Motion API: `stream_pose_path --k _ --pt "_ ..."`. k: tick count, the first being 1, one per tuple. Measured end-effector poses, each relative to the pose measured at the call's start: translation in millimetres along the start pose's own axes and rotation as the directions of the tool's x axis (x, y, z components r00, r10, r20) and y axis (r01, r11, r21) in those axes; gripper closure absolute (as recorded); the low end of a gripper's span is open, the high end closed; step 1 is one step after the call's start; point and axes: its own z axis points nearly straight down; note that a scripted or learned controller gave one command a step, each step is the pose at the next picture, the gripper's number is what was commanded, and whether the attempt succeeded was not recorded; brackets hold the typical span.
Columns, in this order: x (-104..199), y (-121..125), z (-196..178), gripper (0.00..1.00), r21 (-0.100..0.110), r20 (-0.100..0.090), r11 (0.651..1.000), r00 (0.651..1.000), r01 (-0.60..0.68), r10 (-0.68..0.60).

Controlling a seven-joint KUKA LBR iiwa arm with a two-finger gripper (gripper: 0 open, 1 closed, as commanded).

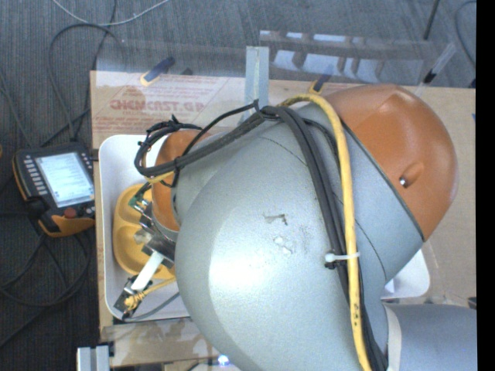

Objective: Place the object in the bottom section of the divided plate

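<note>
A yellow divided plate (124, 226) lies in the left white bin (108, 168). Just its left part shows, since the arm covers the rest. The big grey and orange arm (309, 230) reaches across from the right and hides most of both bins. My gripper (148, 242) hangs low over the plate, at the arm's left end. No loose object can be made out on the plate or near the gripper, and the plate's sections are hidden.
A teach pendant (54, 180) lies on the carpet left of the bench, among cables. Behind the left bin are a cardboard sheet with red lettering (155, 103) and a metal post (257, 76). A corner of the right bin (410, 280) peeks out under the arm.
</note>
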Motion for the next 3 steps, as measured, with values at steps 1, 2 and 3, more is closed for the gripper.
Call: stream_pose_path --k 1,2,3 --pt "-6.2 -4.3 -104.6 0.0 0.006 0.019 1.0 0.999 -0.03 0.03" --pt "-1.1 22.9 -45.3 0.0 0.008 0.02 1.0 1.0 0.012 -0.012" --pt "-7.7 -4.5 -55.7 0.0 0.007 0.02 0.999 0.999 -0.036 0.036"
